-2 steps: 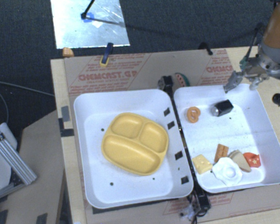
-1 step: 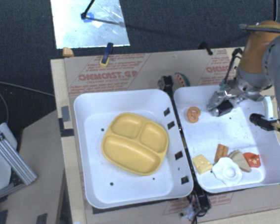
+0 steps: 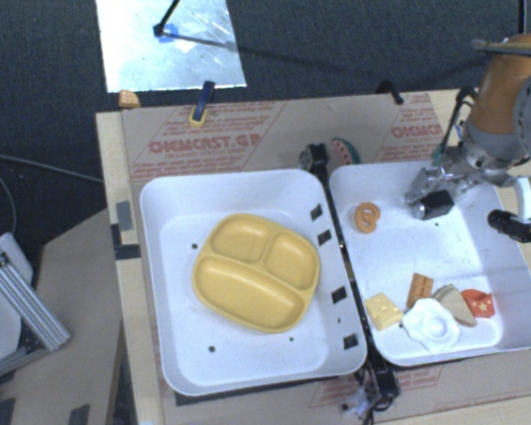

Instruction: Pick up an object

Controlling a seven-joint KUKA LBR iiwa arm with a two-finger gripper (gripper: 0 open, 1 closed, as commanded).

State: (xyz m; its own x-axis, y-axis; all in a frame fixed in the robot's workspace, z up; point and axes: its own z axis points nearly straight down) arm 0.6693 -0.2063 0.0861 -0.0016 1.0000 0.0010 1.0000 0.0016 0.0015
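Note:
The right bin (image 3: 497,258) holds an orange pretzel-shaped piece (image 3: 367,216) near its upper left. Along its front lie a yellow cheese block (image 3: 383,309), a brown cracker (image 3: 420,287), a white fried egg (image 3: 434,324), a tan slice (image 3: 455,304) and a red piece (image 3: 480,304). My gripper (image 3: 432,201) hangs over the upper part of this bin, to the right of the pretzel and well behind the front group. I see nothing between its dark tips.
The left bin (image 3: 172,264) bears a yellow divided plate (image 3: 256,271). Black clips run down the seam between the bins (image 3: 339,265). Cardboard (image 3: 239,139) lies under both bins. A metal frame (image 3: 14,290) stands at the far left.

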